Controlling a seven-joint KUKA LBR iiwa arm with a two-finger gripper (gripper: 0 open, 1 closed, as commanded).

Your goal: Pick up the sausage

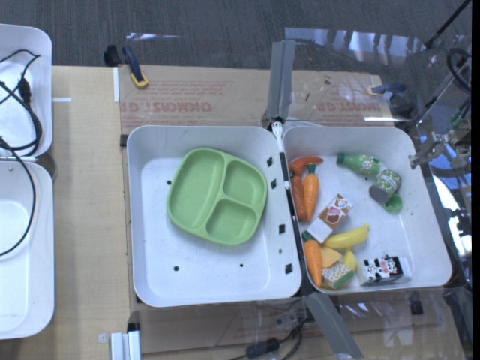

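Lying up in the far-left corner of the right bin (427,201), the sausage (306,161) is tucked close to the wall, just above two carrots (304,195). A bottle (360,163) is seen to its right. A plate (217,196) is parked in the left bin (150,261).

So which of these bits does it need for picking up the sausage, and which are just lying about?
For the job:
- sausage, at the far left corner of the right bin

Just lying about:
- green plate in the left bin
- two carrots
- banana
- green bottle
- milk carton
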